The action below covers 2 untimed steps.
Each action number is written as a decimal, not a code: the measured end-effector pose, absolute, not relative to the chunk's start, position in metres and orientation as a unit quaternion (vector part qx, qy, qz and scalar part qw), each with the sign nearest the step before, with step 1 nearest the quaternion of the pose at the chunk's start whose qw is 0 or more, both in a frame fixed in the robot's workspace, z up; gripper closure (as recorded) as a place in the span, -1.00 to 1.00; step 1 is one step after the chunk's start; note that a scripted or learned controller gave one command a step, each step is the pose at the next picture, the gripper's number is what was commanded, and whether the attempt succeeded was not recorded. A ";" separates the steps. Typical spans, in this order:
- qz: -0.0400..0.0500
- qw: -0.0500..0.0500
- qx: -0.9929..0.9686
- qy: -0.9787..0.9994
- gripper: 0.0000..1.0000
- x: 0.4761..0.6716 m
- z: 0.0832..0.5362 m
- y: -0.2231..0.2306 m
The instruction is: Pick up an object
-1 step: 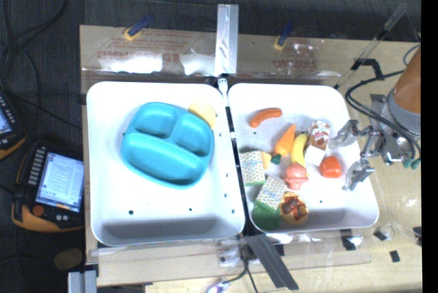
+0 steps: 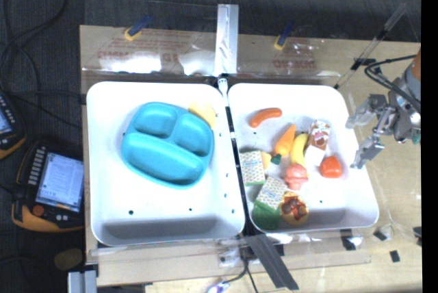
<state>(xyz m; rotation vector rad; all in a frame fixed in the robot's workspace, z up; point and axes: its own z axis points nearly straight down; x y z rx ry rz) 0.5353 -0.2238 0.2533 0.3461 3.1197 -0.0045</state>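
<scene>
White plastic forms the right bin [image 2: 350, 148], taken here as the landmark for all positions. Inside it lies a cluster of toy food: a sausage [image 2: 265, 116] toward the far side, a carrot [image 2: 285, 139] and a banana [image 2: 299, 146] at the centre, and a red tomato [image 2: 331, 167] closest to the bin's right wall. No single target is named; the tomato appears the most accessible candidate, since it sits slightly apart from the other pieces.

Procedure, as judged from this view: bring the pincer [image 2: 375, 127] inward over the right wall, centre it above the chosen piece, and descend vertically. Choose an item with free space on two opposite sides so both fingers can pass. Avoid the tightly packed group at the near-centre of the bin, where adjacent items are likely to be pushed or caught together.

Arm pose: the wrist extends from outside the right wall, with the pincer positioned just beyond the bin's right rim, above the surface [image 2: 404, 216]. Its fingers stand spread apart and hold nothing.
</scene>
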 end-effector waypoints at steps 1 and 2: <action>-0.002 0.001 0.187 0.982 -1.00 0.527 0.094 -0.179; -0.004 0.003 0.186 0.982 1.00 0.529 0.104 -0.179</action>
